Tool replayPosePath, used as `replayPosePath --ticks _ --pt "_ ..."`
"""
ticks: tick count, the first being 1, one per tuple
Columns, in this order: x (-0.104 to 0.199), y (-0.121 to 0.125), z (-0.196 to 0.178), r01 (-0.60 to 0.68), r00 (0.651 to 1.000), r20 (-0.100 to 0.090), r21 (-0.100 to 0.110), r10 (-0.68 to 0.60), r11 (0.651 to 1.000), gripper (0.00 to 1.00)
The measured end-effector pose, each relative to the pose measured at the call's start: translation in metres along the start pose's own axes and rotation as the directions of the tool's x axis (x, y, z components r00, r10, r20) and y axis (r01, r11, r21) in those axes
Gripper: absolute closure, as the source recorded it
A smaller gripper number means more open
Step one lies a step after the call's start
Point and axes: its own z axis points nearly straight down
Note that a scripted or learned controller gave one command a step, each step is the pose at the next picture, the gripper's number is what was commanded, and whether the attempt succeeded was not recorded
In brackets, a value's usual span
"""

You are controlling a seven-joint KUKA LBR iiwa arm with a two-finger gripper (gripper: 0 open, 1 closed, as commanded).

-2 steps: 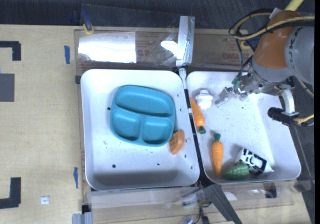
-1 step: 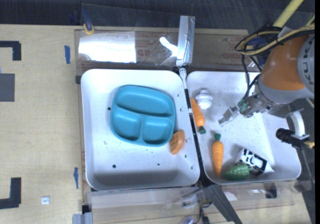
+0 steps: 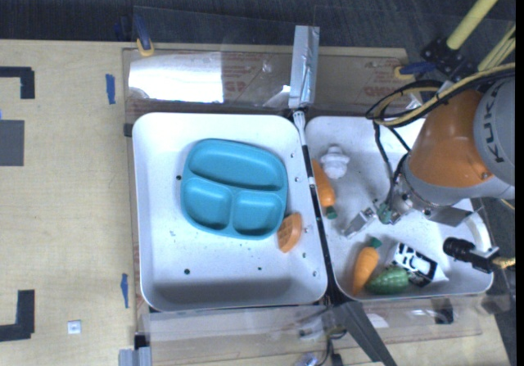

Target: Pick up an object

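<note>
The left bin (image 3: 164,266) is smooth white plastic with rounded corners; in it lies a glossy blue tray (image 3: 235,188), rounded and split into three compartments, tilted a little; touching the tray's lower right corner is an orange slice (image 3: 289,232), wedge-shaped, close to the bin's right wall. The right bin (image 3: 458,282), the same white plastic, holds a slim orange piece (image 3: 324,191) along its left wall; just above and right of that, a small white knobbed item (image 3: 334,164); lower down, a tapered toy carrot (image 3: 365,266) with a green top, touching a bumpy green vegetable (image 3: 388,280); beside that, a black-and-white block (image 3: 414,261). The gripper (image 3: 370,217) hangs over the bin's middle, metallic, pointing left; how far its fingers are spread cannot be told; nothing visible between them. Above it sits the arm (image 3: 449,155), orange-banded and grey, trailing black cables.
</note>
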Motion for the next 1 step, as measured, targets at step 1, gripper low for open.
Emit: replayPosePath --ticks 1 --pt "0.0210 -0.0403 -0.0008 0.337 0.941 0.003 -0.001 -0.337 0.941 0.00"
